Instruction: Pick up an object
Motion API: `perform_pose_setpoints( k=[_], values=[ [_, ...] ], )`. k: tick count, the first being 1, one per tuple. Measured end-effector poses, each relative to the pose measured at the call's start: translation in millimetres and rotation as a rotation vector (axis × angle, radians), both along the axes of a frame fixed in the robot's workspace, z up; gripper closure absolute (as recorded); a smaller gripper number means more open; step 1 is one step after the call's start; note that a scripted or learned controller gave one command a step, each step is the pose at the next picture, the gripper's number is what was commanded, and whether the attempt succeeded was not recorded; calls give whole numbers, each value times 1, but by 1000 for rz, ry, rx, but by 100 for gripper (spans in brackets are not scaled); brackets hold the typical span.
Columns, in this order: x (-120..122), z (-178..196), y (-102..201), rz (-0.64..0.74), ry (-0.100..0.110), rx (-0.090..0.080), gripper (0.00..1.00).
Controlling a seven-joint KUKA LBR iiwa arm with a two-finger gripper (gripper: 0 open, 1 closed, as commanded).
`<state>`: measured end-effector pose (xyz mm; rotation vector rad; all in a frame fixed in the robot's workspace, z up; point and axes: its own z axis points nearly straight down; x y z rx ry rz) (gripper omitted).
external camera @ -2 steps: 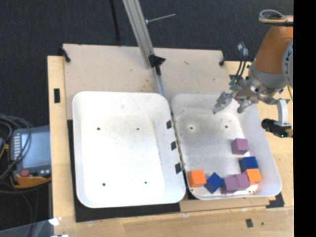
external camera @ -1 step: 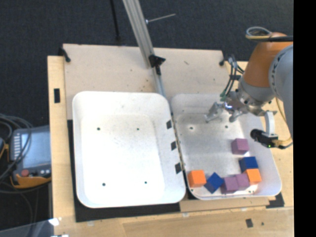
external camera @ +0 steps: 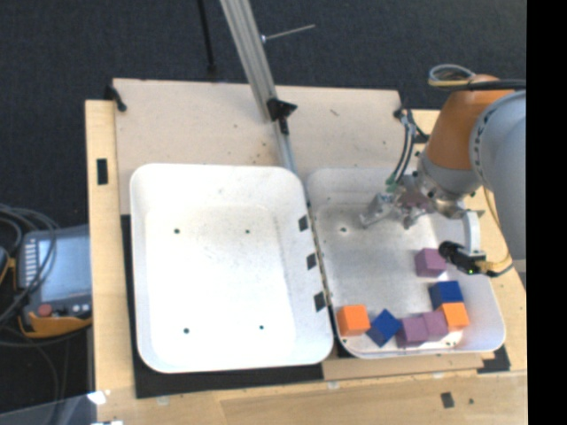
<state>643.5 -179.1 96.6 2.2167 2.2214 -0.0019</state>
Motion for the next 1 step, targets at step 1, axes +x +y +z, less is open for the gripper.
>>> perform_pose_setpoints(
  k=[1],
  values=[
    [2,14,-1,-1,-7,-2,100]
  ],
)
